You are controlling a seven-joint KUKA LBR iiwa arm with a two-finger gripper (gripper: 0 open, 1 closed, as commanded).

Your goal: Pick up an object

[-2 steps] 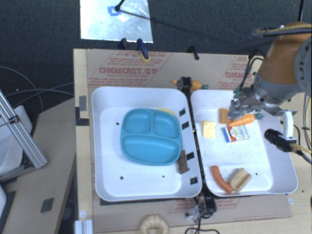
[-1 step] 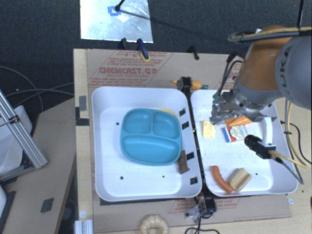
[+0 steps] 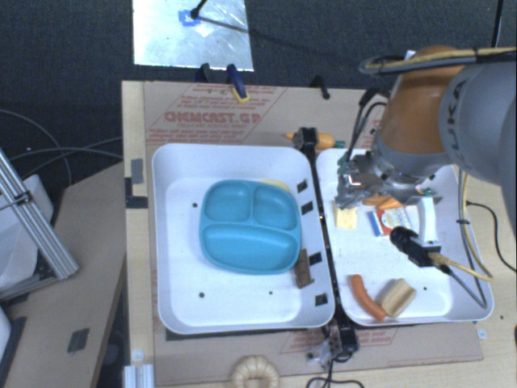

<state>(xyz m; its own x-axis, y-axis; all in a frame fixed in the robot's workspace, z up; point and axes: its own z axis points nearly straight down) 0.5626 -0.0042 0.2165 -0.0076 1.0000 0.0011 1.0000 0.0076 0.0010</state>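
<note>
Camera view: grey-and-orange arm (image 3: 420, 111), tool (image 3: 353, 183) low over the far-left part of the right bin (image 3: 440, 285).
Tool: whether it is open, or has hold of anything, cannot be told. In the right bin: yellow slice (image 3: 346, 218) at its left wall, just near of the tool; blue-and-white packet (image 3: 379, 223) near its middle; orange sausage (image 3: 365, 296) at its near-left corner, pale block (image 3: 397, 297) just beside it. Against the right bin's left wall: left bin (image 3: 182, 192), holding blue divided plate (image 3: 250, 226) and brown piece (image 3: 304, 270).
</note>
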